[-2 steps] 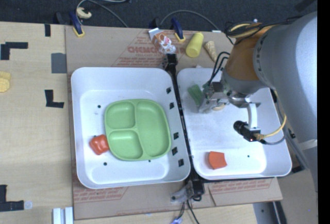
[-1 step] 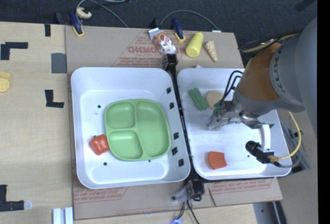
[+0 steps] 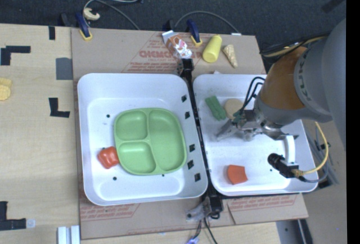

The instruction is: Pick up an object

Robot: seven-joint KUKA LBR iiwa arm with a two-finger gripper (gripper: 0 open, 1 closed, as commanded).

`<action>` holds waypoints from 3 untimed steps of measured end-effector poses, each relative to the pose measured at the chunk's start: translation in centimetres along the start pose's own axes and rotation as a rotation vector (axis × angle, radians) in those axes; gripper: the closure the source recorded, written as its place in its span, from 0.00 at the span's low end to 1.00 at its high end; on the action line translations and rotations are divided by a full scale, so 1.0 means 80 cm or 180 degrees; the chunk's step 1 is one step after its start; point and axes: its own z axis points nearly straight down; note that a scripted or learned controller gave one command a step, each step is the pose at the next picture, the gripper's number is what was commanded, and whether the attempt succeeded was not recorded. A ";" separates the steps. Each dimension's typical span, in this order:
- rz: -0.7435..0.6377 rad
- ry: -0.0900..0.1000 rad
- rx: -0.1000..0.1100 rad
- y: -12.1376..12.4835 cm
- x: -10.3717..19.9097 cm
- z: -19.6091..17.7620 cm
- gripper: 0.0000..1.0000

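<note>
Camera view: end effector (image 3: 225,129) sits low in the right bin (image 3: 292,184), fingers spread, grasping nothing. Its tips point at the green block (image 3: 215,107), seemingly the target.

Two shallow white plastic bins (image 3: 93,125): a pale green divided plate (image 3: 150,140), an orange-red block (image 3: 236,174), and a dark green stick (image 3: 215,107).

Bins (image 3: 93,125) white plastic, smooth, slight sheen. Green tray (image 3: 151,140) matt plastic, looks moulded. Orange block (image 3: 237,174) matt, likely foam or plastic. Desk (image 3: 34,141) pale wood-look board, matt; cardboard sheet (image 3: 140,57) under bins, dull. Arm (image 3: 320,80) grey, smooth casing, orange band (image 3: 281,88) semi-gloss. Claw (image 3: 228,129) dull metal.
</note>
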 end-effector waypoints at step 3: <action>-0.0008 -0.0008 -0.0040 0.149 0.006 0.008 0.00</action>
